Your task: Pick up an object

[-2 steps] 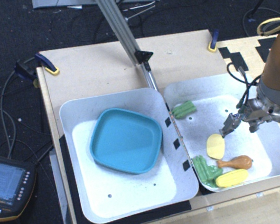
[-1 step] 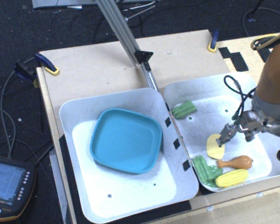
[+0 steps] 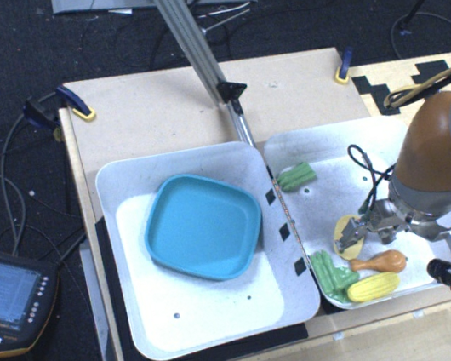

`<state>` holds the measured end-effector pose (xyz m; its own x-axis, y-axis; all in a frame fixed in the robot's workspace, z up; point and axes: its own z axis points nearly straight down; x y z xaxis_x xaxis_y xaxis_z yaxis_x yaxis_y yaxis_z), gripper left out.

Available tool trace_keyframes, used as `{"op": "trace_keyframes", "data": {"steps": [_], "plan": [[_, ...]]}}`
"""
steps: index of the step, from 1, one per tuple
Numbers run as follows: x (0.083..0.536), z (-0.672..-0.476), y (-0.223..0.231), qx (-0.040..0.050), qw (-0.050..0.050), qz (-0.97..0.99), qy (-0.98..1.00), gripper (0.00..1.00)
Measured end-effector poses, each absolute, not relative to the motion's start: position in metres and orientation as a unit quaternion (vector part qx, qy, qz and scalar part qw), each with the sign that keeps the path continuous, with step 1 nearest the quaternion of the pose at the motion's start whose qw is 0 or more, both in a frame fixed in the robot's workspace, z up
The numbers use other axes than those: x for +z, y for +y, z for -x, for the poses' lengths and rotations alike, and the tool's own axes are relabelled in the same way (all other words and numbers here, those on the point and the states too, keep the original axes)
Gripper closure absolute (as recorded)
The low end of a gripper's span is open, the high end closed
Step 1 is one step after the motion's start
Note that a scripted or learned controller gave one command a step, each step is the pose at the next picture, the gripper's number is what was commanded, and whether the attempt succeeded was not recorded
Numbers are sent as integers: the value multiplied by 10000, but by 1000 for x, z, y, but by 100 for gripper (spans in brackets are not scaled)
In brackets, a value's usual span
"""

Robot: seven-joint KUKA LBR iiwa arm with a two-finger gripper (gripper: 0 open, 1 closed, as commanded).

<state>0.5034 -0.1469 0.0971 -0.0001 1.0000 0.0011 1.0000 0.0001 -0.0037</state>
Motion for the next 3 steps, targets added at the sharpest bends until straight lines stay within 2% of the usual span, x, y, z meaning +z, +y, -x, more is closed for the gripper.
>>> {"op": "trace_keyframes", "data": {"steps": [1,2,3], "plan": [[110,-505,-147,-7,-5,7071,-7071,100],[152,-509,-150,-10,-15,7070,-7072,100],[205,-500,-148,-11,-17,7070,-7072,100]]}}
